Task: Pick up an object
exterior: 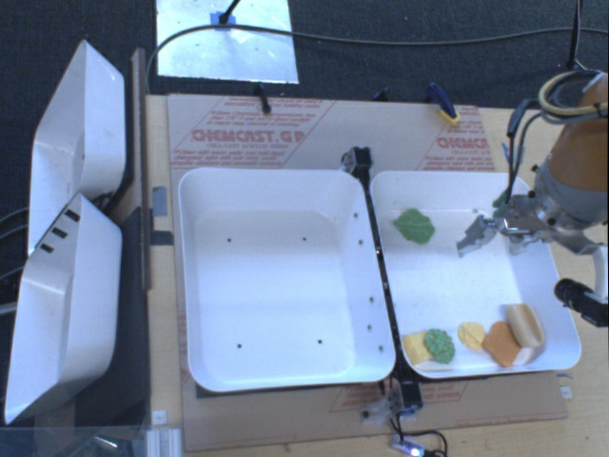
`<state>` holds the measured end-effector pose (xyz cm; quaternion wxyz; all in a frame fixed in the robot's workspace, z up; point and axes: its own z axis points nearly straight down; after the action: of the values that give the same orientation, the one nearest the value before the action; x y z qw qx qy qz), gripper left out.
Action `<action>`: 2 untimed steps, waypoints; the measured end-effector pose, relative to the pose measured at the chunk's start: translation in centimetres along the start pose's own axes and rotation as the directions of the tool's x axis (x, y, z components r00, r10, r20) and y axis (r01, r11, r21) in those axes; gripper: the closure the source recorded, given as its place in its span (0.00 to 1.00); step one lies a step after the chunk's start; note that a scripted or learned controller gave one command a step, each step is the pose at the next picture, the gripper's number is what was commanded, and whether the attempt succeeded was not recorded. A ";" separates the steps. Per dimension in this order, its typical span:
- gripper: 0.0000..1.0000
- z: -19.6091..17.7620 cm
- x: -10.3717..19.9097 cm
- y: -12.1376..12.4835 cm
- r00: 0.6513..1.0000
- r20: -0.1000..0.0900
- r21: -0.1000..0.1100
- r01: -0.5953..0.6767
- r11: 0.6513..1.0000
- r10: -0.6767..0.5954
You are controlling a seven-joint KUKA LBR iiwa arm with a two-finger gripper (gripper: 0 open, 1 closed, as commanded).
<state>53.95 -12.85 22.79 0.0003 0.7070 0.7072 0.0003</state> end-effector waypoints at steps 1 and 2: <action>0.00 6.7 -0.7 6.1 1.000 -0.001 0.005 0.001 1.000 -0.001; 0.00 14.7 2.5 4.6 1.000 -0.001 0.006 0.002 1.000 -0.002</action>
<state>58.53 -10.38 8.07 -0.0023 0.7063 0.7079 -0.0014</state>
